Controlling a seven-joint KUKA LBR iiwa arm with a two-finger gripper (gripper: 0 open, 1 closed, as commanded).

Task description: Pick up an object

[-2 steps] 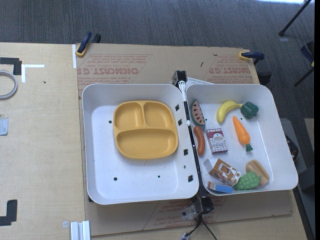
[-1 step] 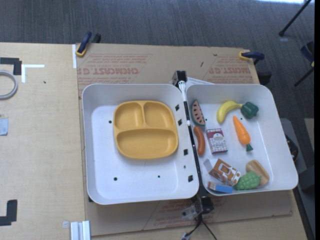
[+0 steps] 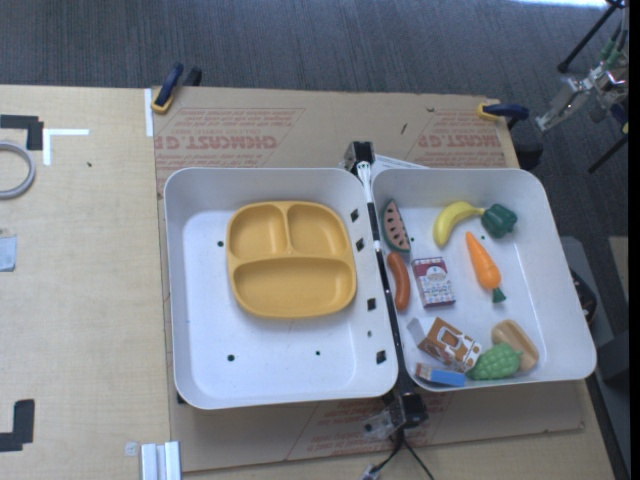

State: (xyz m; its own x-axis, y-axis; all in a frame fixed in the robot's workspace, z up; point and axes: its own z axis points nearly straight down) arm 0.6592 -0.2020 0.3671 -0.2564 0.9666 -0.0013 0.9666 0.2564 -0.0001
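Note:
The left white bin [image 3: 190, 298] holds a yellow divided plate [image 3: 290, 258]. The right white bin [image 3: 556, 268] holds toy food: a watermelon slice [image 3: 396, 225], a banana [image 3: 455, 218], a dark green vegetable [image 3: 499, 219], a carrot [image 3: 483, 264] and a sausage [image 3: 400, 280]. A small red and white box [image 3: 433, 281] lies in the middle. Near the front edge sit a brown snack box [image 3: 447, 342], a blue piece [image 3: 440, 375], a bumpy green item [image 3: 497, 363] and a bread piece [image 3: 515, 339].
Both bins rest on brown cardboard [image 3: 250, 133] on a wooden bench. Blue and yellow clamps [image 3: 168, 86] [image 3: 505, 113] hold the cardboard's far corners. A metal stand with cables [image 3: 590, 86] is at the top right. A tape ring [image 3: 12, 168] lies far left.

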